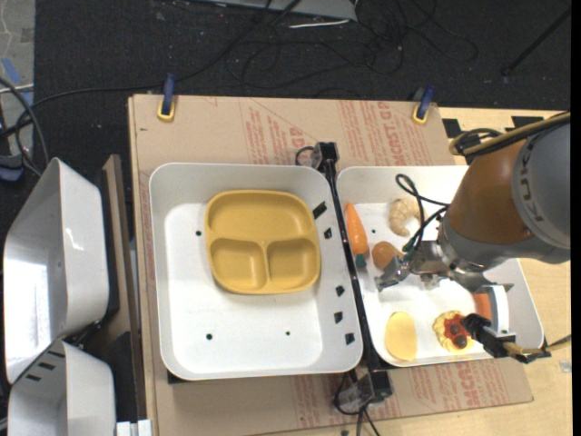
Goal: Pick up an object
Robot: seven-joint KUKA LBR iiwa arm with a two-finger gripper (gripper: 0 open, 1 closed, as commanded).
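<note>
The right bin (pixel 517 330) holds several food toys: an orange carrot (pixel 357 230) against its left wall, a brown egg-shaped piece (pixel 384 254), a beige lumpy piece (pixel 403 213), a pale yellow oval (pixel 400 335), a yellow-and-red piece (pixel 451 328) and an orange-red block (pixel 483 306). My gripper (pixel 397 274) hangs low in that bin, just below and right of the brown piece, pointing left. Nothing shows between its fingers.
The left bin (pixel 182 334) holds a yellow divided plate (pixel 263 242). A black divider strip runs between the bins. The grey arm with its orange band (pixel 490 198) covers the right bin's upper right. White tubs (pixel 50 262) stand off the bench's left edge.
</note>
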